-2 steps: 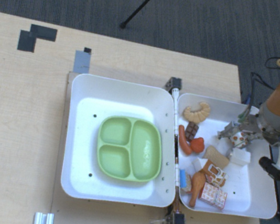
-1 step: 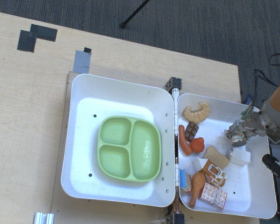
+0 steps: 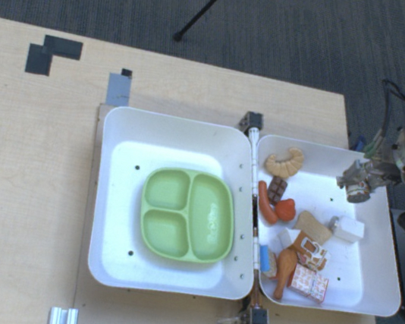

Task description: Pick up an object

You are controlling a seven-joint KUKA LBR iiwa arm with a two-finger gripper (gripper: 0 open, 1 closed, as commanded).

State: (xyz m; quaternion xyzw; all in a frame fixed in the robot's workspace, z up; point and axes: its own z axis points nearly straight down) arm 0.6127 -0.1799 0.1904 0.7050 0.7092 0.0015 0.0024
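Objects: a loose heap is lying in the right bin (image 3: 389, 262), below and to the left of the jaws (image 3: 358, 185).
- Croissant (image 3: 285, 162): sitting at the bin's far left corner, level with the jaws and well apart from them.
- Chocolate bar (image 3: 277, 189) and red sausage (image 3: 267, 203): lying just beneath the croissant, beside a red-orange piece (image 3: 285, 208).
- Toast slice (image 3: 313, 228) and white block (image 3: 348, 229): resting nearest the jaws, just below them; the block is sitting almost directly under.
- Drumstick (image 3: 285, 267), pink packet (image 3: 309, 285), small printed carton (image 3: 312, 253): crowding the bin's near side, farthest from the jaws.
- Blue item (image 3: 265, 260): lying against the left wall.

Jaws: hanging over the bin's far right area, touching none of the objects; whether released or clenched cannot be told.

Left bin (image 3: 126, 133): holding a green divided plate (image 3: 187, 215), well to the left of the jaws.

Table (image 3: 21, 189): carrying both bins.
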